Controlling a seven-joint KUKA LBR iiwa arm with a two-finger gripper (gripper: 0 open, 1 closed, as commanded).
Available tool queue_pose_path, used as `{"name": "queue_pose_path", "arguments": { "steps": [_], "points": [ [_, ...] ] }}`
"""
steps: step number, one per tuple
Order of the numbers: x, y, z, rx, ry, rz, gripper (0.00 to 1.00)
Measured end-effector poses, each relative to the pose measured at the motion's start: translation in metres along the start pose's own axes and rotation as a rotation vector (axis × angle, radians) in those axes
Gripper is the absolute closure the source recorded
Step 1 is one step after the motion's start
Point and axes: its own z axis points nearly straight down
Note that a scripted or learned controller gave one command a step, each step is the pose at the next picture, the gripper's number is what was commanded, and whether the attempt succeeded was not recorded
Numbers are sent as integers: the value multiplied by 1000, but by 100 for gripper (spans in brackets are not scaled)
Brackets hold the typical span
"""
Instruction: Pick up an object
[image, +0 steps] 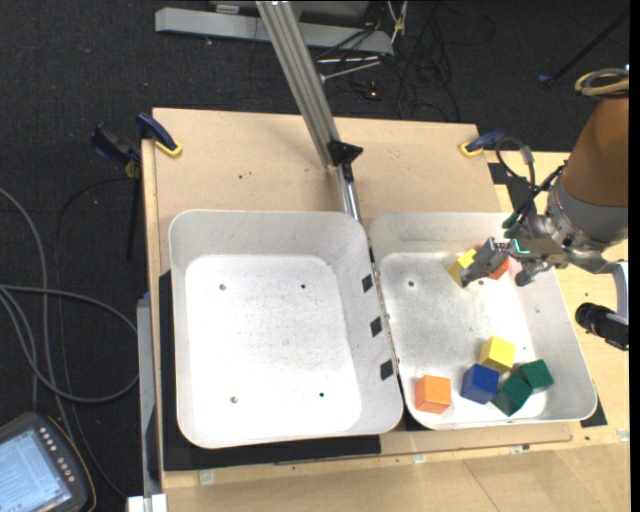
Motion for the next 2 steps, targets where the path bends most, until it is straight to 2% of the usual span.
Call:
{"name": "queue_pose_path", "arguments": {
  "steps": [1,2],
  "points": [
    [-4,-1,63,7,1,1,0],
    [-6,-2,107,4,1,1,0]
  ]
}}
